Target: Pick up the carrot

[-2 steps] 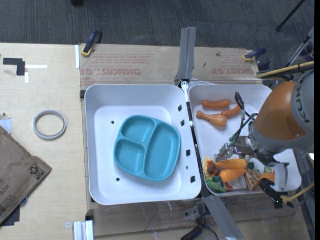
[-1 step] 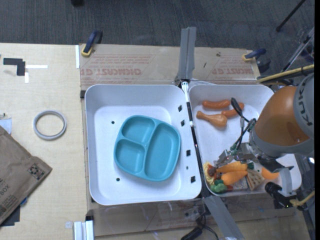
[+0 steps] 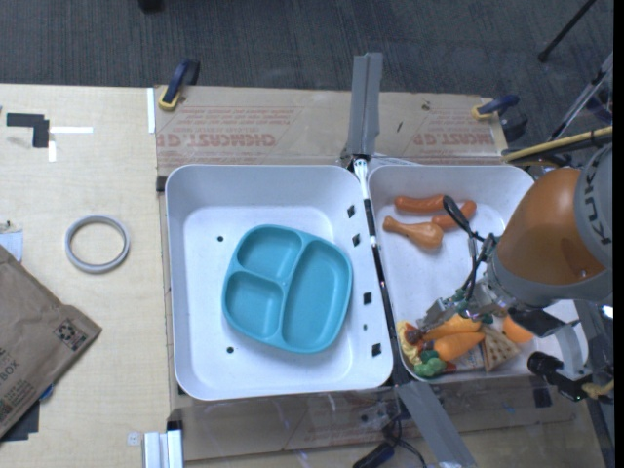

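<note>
End effector (image 3: 458, 308) hangs over the orange tapered plastic carrot (image 3: 456, 340) at the right white bin's (image 3: 429, 261) six o'clock, grip state unclear.

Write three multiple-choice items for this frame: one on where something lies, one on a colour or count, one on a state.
1. Where does the blue divided plate lie?
A. in the left bin
B. in the right bin
C. on the bare bench

2. How many compartments does that plate have?
A. two
B. three
C. four

3. How does the carrot lie now?
A. lifted above the bins
B. on the plate
C. low in the right bin, among other toy food

Answers:
1 A: the plate sits inside the left bin's white walls.
2 B: two small sections and one long one are visible.
3 C: the orange carrot rests in the bin's near corner, with the gripper close above the pile.
</note>
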### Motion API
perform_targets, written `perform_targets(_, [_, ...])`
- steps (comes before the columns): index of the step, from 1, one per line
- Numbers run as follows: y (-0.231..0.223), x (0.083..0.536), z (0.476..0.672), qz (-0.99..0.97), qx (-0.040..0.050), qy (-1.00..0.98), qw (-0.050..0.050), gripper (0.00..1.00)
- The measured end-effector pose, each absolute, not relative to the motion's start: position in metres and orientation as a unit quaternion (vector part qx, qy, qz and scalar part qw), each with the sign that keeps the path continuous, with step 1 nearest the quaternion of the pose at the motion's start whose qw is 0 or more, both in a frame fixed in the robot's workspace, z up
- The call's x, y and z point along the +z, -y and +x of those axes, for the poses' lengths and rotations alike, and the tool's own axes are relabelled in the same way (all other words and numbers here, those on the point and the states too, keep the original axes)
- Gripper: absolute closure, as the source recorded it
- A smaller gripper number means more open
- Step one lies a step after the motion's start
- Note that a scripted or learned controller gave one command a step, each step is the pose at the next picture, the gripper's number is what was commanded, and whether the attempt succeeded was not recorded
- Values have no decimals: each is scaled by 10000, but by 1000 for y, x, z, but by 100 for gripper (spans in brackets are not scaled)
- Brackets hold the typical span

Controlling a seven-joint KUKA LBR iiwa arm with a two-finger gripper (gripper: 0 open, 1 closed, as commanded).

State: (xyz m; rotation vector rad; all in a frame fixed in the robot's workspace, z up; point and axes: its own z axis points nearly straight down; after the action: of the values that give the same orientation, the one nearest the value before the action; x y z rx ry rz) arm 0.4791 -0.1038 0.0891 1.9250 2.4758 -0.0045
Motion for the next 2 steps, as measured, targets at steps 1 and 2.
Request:
perform_targets(1, [110,99,485,6171,-10,-7868,127,100])
perform_targets(2, [110,99,485,6168,-10,-7870,126,0])
